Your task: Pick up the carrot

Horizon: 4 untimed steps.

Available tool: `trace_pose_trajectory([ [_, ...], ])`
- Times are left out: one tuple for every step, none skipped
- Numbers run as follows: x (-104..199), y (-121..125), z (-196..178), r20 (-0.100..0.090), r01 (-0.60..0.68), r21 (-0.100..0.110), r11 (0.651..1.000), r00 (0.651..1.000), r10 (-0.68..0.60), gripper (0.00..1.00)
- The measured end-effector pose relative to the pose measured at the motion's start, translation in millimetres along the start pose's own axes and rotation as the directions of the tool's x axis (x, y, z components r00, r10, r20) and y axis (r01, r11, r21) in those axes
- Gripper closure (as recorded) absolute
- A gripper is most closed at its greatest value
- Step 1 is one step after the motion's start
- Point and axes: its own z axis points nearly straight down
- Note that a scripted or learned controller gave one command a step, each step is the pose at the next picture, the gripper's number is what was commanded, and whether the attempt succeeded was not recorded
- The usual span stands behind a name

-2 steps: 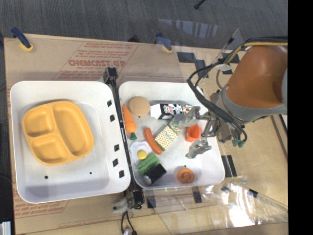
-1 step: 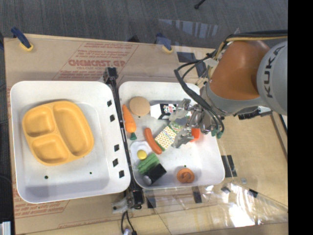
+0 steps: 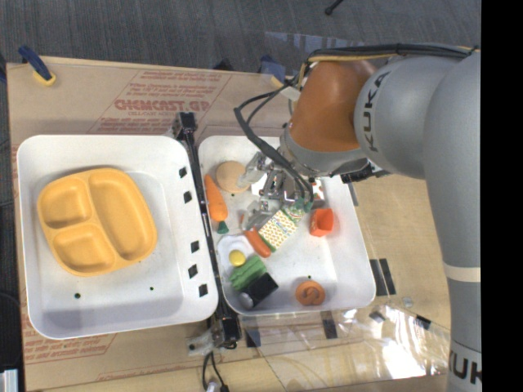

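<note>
1. Fingers (image 3: 274,193): metal, low in the upper middle of the right bin (image 3: 347,288); apart or together cannot be told amid the clutter, nothing visibly between them.
2. Just below the fingers: a patterned packet (image 3: 279,229), tilted, with a small orange-red piece (image 3: 258,242) touching its lower left end.
3. Carrot (image 3: 216,200): lying lengthwise along the left wall of the right bin, left of the fingers and apart from them.
4. Nearby: a beige egg-like thing (image 3: 231,174) above the carrot, an orange block (image 3: 321,222) to the right, a round orange item (image 3: 310,292) at lower right, a green and black object (image 3: 252,282) at bottom.
5. Left bin (image 3: 106,313): holding a yellow divided plate (image 3: 96,220).
6. Worktop (image 3: 122,104): cardboard-covered with red print, blue clamp (image 3: 37,64) at upper left; dark carpeted floor (image 3: 163,15) beyond.
</note>
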Motion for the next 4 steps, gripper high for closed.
trace_pose_trajectory([
  [-42.9, 4.3, 49.7, 0.020, -0.010, 0.002, 1.000, 1.000, 0.010, 0.00],
  [-51.7, -4.8, 53.4, 0.014, -0.443, -0.001, 0.897, 0.897, 0.443, 0.00],
  [-48.8, 44.1, -51.5, 0.018, -0.559, -0.010, 0.829, 0.829, 0.559, 0.00],
  [-53.0, -12.0, 61.5, 0.002, -0.861, 0.008, 0.509, 0.509, 0.861, 0.00],
])
